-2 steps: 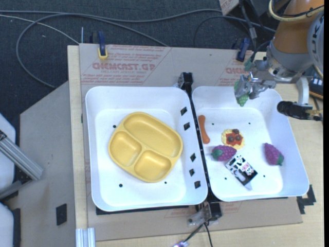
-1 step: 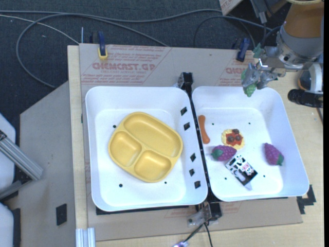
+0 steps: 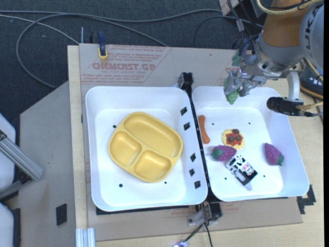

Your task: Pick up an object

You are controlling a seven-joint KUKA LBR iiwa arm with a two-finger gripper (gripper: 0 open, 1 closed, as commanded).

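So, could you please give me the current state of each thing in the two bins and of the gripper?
gripper: raised over the right bin's far edge, a green thing between its fingers
yellow tray: upright in left bin
orange carrot: lying flat
two purple grape bunches: lying apart
black-and-white toy: lying flat

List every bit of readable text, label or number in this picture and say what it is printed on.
"CHEMCAST GP", in large red letters, partly faded, on the brown board behind the bins; the letters are hard to be sure of.
Smaller red lines above and below it on that board: too blurred to read.
Black-and-white packet in the right bin: bold markings, nothing legible.
Grey arm: part of a dark letter at the frame edge, not readable.
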